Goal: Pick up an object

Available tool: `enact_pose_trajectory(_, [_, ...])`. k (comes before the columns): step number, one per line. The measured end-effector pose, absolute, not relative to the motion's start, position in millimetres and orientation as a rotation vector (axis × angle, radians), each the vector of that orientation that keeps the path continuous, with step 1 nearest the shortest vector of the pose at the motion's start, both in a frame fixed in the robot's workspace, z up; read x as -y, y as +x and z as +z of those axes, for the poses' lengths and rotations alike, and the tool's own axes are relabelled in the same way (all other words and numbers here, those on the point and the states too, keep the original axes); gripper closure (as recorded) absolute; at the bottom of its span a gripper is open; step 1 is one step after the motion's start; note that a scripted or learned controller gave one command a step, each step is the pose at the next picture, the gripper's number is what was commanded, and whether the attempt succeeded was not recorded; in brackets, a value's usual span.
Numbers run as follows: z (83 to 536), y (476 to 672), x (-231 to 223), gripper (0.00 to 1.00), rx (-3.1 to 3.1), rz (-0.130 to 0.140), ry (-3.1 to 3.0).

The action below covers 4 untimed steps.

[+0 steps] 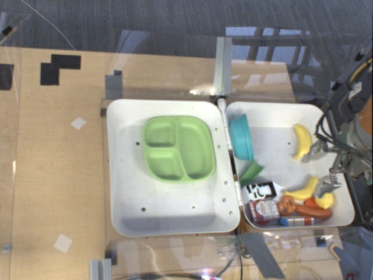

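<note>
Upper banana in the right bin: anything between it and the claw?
Nothing visible. The upper banana lies alone on bare floor of the right bin, and the claw sits just to its right and a little lower. The cluttered pile is further down, out of that path.

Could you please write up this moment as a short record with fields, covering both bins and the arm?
left bin: holds a green divided plate
right bin: teal bowl tipped against the dividing wall, banana near the far right, second banana in the near right cluster
near edge of right bin: sauce bottle, hot dog, black-and-white carton
claw: open, above the right bin's right side, holding nothing
arm: enters from the right
</note>
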<state>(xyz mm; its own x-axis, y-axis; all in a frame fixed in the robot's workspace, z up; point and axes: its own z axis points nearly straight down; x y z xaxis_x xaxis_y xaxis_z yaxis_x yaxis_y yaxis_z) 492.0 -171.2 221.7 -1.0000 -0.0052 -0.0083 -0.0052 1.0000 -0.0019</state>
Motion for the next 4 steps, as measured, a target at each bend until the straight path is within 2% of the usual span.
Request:
enact_pose_trajectory(1, [105, 496.2, 173, 0.0, -3.138, 0.001, -0.098])
enact_pose_trajectory(2, [101, 545.3, 180, 0.0, -3.126, -0.007, -0.111])
enact_pose_trajectory(3, [116, 632.7, 204, 0.0, -3.088, -0.008, -0.491])
enact_pose_trajectory(4, [88, 633.9, 205, 0.0, -3.114, -0.003, -0.31])
